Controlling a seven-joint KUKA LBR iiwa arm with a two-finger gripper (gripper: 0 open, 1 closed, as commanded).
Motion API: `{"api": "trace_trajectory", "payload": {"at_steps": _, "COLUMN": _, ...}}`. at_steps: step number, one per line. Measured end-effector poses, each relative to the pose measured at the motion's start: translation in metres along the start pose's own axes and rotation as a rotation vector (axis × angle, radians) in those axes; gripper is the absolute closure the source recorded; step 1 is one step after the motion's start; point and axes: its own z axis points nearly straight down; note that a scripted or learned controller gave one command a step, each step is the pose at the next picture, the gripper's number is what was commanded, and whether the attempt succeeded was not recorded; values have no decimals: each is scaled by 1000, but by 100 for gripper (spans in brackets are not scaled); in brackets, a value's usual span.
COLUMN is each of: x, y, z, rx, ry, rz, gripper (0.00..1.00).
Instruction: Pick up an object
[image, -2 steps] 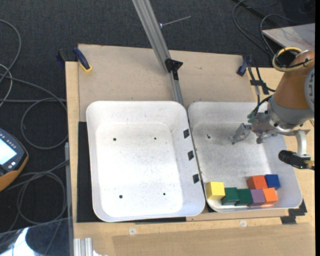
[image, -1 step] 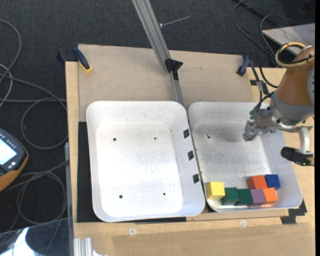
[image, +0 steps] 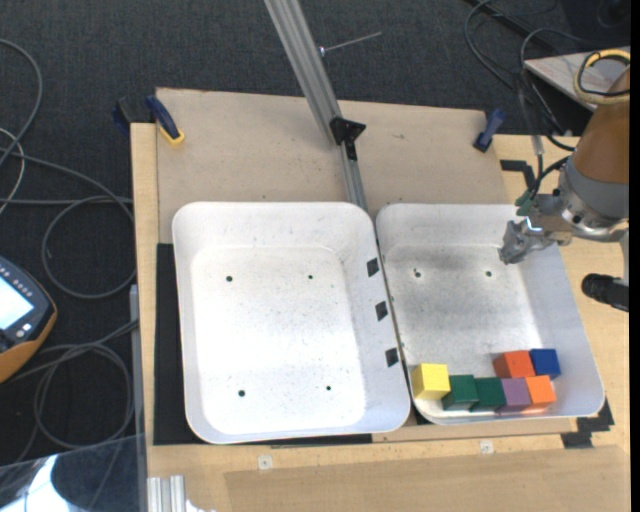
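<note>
We see the arm (image: 605, 165) reaching in from the right, its gripper (image: 515, 245) pointing down-left at the far right side.

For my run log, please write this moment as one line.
claw: above right bin's far right corner, holding nothing seen | blocks: clustered at right bin's near edge | left bin: no blocks | pick: not yet done

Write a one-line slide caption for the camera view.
End effector poised over the right bin's far edge, coloured blocks clustered along its near wall; left bin alongside.
</note>
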Motion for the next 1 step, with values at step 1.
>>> {"api": "trace_trajectory", "payload": {"at_steps": 1, "x": -7, "y": 8, "z": -49, "rx": 0, "ry": -1, "rz": 0, "gripper": 100}}
